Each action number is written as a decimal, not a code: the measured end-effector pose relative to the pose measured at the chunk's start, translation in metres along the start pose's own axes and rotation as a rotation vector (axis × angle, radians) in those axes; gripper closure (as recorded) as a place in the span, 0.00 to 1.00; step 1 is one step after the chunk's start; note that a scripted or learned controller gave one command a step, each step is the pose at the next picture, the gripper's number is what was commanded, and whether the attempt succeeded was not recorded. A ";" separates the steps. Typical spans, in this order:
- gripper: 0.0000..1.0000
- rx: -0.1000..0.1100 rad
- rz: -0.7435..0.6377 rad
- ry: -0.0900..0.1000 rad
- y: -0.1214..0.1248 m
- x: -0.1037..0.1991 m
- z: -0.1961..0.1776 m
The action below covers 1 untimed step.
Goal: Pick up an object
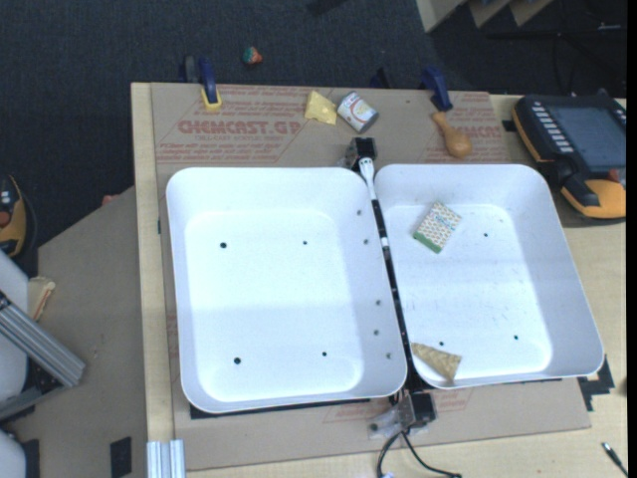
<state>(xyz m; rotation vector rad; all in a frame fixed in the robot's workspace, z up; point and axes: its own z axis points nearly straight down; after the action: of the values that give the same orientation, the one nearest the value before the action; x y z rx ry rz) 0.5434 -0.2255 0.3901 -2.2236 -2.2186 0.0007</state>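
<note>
The left bin [269, 287] holds nothing to take. Just right of it, the right bin [478, 277] carries a speckled packet [437, 226] near its far side and a tan scrap [439, 359] at its near-left corner. Judging by this, choosing a target comes first; the packet lies flat, calling for a straight descent.

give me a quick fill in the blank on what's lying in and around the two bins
1. The patterned green and white packet lies in the ____ bin.
2. The tan wedge sits at that bin's ____ left corner.
3. The yellow piece lies on the board, ____ the bins.
4. The left bin shows ____ dark dots on its floor.

Missing words: right; near; outside; four
</note>
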 end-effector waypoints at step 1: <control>1.00 -0.017 -0.004 -0.006 -0.049 0.020 -0.154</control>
<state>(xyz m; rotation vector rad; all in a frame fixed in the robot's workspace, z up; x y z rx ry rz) 0.4944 -0.2049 0.5443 -2.2304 -2.2354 -0.0113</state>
